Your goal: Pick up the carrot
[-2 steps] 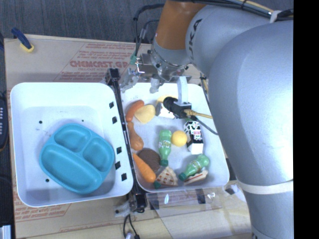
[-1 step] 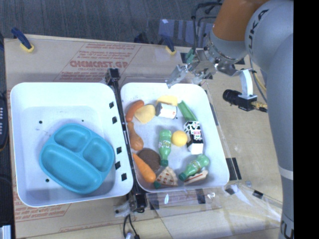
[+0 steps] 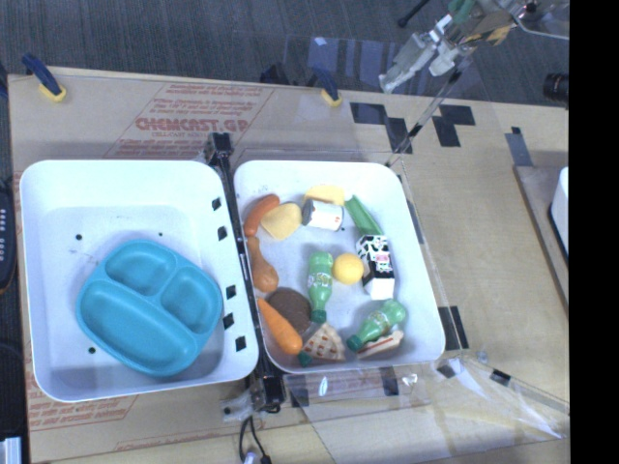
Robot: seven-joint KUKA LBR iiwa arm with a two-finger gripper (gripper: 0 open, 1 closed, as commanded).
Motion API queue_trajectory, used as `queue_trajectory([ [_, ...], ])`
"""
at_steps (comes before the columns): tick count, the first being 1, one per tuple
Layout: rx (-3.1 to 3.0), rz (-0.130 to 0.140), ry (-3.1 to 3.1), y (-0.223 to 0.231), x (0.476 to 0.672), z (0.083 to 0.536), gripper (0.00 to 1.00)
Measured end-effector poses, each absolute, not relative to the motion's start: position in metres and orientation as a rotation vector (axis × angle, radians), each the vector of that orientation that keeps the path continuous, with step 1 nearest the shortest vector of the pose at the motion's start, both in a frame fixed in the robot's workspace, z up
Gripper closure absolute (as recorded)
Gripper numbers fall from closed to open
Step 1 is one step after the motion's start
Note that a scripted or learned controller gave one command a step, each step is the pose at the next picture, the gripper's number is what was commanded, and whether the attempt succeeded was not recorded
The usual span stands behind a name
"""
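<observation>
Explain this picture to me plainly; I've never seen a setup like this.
One camera above a bench looks down at a slant. Two shallow white bins sit side by side. The left bin holds a blue three-compartment plastic tray. The right bin holds toy food: an orange carrot near its front-left corner, green bottles, a yellow ball and more. The blurred pale shape at top right is the robot arm's gripper, raised beyond the bins and holding nothing. Its job is picking up the carrot, which lies untouched.
</observation>
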State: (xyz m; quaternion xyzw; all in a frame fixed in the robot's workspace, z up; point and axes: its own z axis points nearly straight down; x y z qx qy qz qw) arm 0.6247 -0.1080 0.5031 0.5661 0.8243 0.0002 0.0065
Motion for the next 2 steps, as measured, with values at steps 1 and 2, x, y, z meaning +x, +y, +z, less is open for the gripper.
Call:
queue_trajectory([
  [1, 2.011, -0.017, 2.429, -0.066, 0.586, 0.345, 0.00],
  [2, 1.582, -0.002, 2.703, -0.068, 0.576, 0.488, 0.00],
])
